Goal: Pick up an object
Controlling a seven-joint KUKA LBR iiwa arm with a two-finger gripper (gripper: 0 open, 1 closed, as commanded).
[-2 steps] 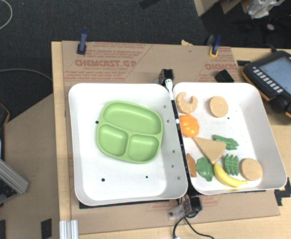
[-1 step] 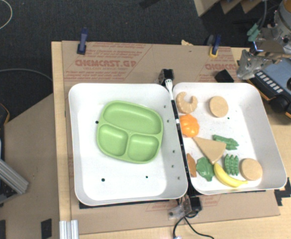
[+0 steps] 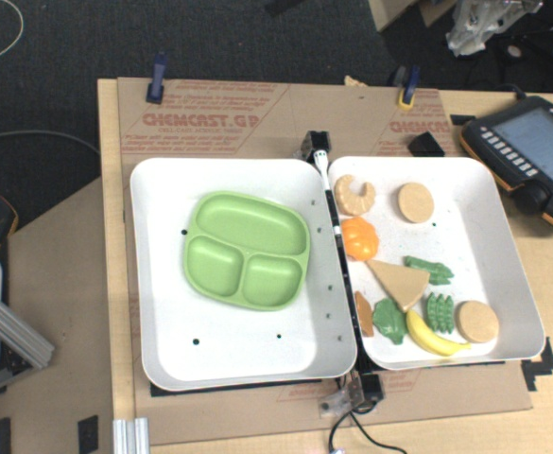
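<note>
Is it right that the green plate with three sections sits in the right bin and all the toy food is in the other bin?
Not quite. The camera view shows the green plate in the left bin, not the right one. The toy food, like the banana and orange, does sit in the other bin, the right one.

Toy foods are scattered in the right bin [image 3: 503, 244] — an orange pepper [image 3: 359, 238], a tan wedge [image 3: 397, 282], a yellow banana [image 3: 431, 337], round biscuits [image 3: 415, 202] — all lying flat, several touching.
</note>
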